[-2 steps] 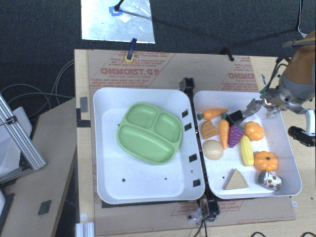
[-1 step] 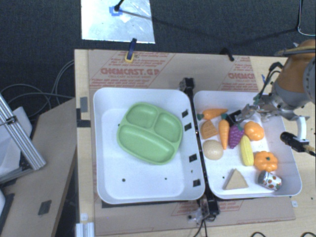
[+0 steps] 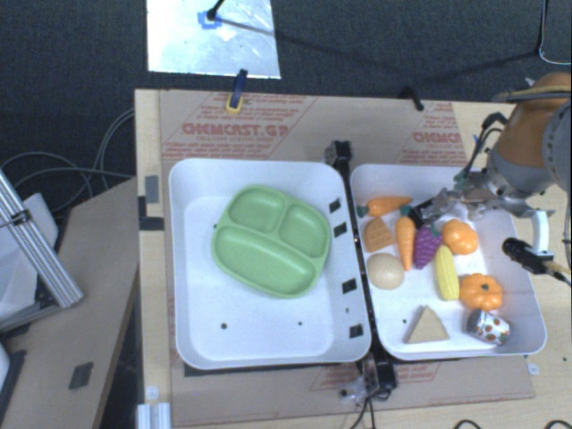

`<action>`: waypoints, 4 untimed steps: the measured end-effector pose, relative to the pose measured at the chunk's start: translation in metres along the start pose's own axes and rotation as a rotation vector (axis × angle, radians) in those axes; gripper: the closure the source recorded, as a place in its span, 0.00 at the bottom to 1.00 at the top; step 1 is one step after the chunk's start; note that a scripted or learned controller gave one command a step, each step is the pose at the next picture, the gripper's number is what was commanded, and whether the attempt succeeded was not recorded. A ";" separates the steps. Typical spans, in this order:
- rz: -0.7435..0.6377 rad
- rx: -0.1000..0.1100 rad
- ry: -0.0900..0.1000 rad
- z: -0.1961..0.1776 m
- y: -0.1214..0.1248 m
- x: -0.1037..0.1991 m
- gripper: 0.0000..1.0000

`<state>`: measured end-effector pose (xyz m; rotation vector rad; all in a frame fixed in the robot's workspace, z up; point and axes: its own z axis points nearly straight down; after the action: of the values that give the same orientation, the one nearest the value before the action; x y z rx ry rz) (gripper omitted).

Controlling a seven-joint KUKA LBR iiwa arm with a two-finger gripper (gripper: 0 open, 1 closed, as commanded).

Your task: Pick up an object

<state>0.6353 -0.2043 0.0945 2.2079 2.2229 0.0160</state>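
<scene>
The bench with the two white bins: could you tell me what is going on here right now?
A KUKA arm reaches in from the right, its gripper low over the right bin, at the back of a pile of toy food. It sits near the purple grapes, a carrot and an orange fruit. Nothing can be seen held between its fingers. The left bin holds a green divided plate.

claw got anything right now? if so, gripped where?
Cannot tell. The claw sits low in the right bin, by the grapes and carrot, but nothing is clearly gripped.
</scene>
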 end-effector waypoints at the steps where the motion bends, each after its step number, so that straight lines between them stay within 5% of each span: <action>1: -0.001 -0.012 -0.003 -0.016 0.003 -0.001 1.00; 2: 0.002 0.007 -0.003 -0.060 0.004 0.000 1.00; 4: 0.001 0.008 -0.002 -0.132 0.000 0.004 1.00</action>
<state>0.6336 -0.2003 0.2263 2.2114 2.2249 0.0045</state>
